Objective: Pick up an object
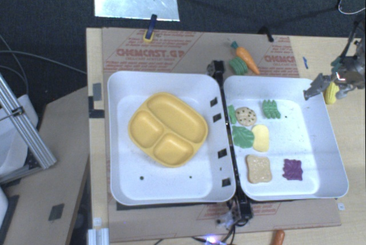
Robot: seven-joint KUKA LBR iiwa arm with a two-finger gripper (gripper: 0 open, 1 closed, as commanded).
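Observation:
My gripper [327, 91] hangs over the far right rim of the right bin [320, 141], at the view's right edge. A small yellow object [331, 92] sits between its grey fingers, lifted off the bin floor. In the right bin lie a speckled cookie [246, 116], a green ridged piece [271, 108], a green leaf [243, 136], a pale yellow piece [261, 138], a slice of toast [259, 169] and a purple grape bunch [292, 169].
The left bin [123, 181] holds a yellow divided plate [167, 129]. A toy carrot [246, 58] and a green piece [238, 65] lie on the cardboard behind the bins. A metal frame [23, 135] stands at the left.

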